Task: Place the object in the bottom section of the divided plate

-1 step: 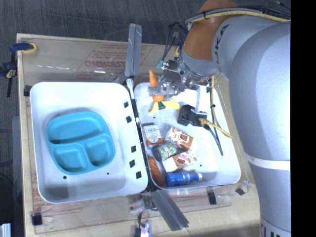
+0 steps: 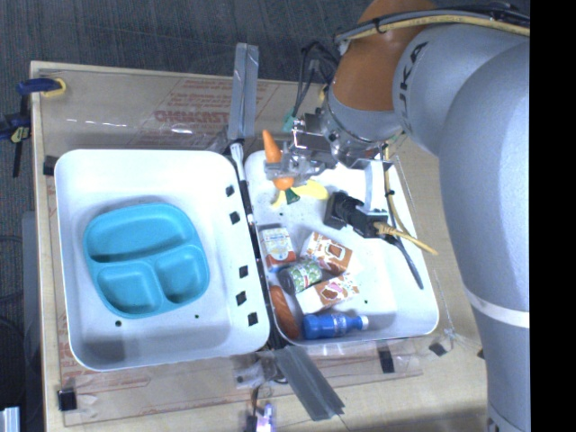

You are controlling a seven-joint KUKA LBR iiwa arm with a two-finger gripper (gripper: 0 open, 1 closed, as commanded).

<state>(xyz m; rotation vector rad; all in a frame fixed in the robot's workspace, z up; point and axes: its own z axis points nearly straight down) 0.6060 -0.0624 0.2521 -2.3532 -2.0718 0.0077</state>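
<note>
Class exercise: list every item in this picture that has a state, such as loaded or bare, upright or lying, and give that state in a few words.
Divided plate: flat in the left bin, all sections bare.
Left bin: holds the plate.
Right bin: crowded with items.
Blue bottle: lying on its side, near edge.
Carrot: at the far end, beside the gripper.
Snack packets: lying flat, bunched together.
Gripper: low over the right bin's far end.
</note>
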